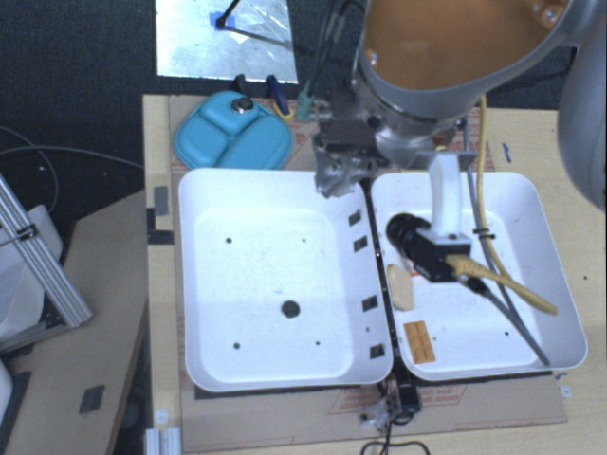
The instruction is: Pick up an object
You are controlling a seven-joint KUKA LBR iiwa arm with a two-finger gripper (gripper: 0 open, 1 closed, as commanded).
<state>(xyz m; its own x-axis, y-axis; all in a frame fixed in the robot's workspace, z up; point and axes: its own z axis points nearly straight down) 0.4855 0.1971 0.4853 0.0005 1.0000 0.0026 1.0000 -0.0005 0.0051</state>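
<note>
The tool (339, 171) hangs over the far-left corner of the right bin (520, 245); open or closed, I cannot tell. Probably approaching; next, lower onto the orange block (418, 341) inside.

**A:** What colour are the bins?
**B:** Both are white. The left bin (256, 254) is speckled with small dark dots; the right bin (527, 218) is plain.
**A:** Anything inside?
**B:** An orange-brown card (418, 341) and a cream lump (402, 289).
**A:** Around them?
**B:** A light blue dish (234, 133), a tan bench (157, 140), a silver sheet (225, 22) and a grey arm (455, 22) banded in orange.
</note>
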